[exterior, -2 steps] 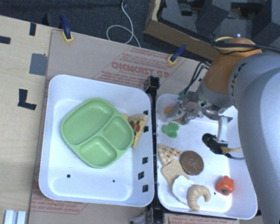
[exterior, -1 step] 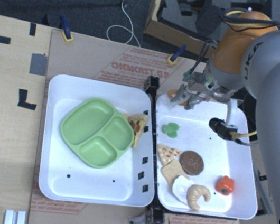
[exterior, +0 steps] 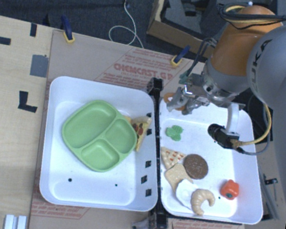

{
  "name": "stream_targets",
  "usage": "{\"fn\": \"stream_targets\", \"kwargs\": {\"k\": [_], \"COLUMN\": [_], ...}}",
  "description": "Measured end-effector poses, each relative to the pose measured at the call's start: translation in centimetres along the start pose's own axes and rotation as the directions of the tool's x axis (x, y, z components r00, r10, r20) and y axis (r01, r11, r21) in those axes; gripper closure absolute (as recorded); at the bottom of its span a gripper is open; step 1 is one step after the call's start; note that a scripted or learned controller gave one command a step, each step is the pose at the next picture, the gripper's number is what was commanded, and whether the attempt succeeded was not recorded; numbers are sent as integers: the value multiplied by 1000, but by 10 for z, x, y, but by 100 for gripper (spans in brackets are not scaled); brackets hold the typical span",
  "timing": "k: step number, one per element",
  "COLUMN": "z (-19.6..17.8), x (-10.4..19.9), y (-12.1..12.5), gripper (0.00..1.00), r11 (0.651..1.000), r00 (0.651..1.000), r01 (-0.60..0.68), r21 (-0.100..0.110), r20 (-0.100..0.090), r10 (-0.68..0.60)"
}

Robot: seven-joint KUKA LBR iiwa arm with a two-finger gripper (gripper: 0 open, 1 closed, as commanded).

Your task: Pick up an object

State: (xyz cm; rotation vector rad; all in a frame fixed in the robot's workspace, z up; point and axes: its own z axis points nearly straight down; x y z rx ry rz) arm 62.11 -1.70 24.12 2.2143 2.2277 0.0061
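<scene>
The right bin (exterior: 247, 173) holds the candidate objects. A green broccoli-like piece (exterior: 174, 132) lies nearest the divider (exterior: 155, 141) between the bins, toward the bin's far end. Nearer the camera than the green piece, a waffle-patterned wedge (exterior: 170, 156) lies beside a round brown cookie (exterior: 195, 166), the two close or touching; contact cannot be confirmed. Below them a tan cracker-like piece (exterior: 175, 175) abuts a white item (exterior: 186, 193), on which a croissant (exterior: 203, 199) rests. An orange-red pepper (exterior: 229, 189) sits apart from these, toward the bin's wall farthest from the divider.

The gripper (exterior: 186, 103) stands over the bin's far end, just beyond the green piece and close to the divider. Nothing is seen between its fingers; whether they are spread or closed cannot be told.

Across the divider, the left bin (exterior: 64, 97) holds a green sectioned plate (exterior: 99, 135), with a pizza slice (exterior: 140, 129) at the plate's edge nearest the divider.
</scene>
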Motion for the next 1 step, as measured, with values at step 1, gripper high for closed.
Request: {"fn": "stream_targets", "kwargs": {"k": [1], "z": [10], "x": [39], "y": [-43], "gripper": [100], "r11": [1000], "r00": [1000], "r01": [-2], "r21": [8], "r20": [1], "r10": [2]}}
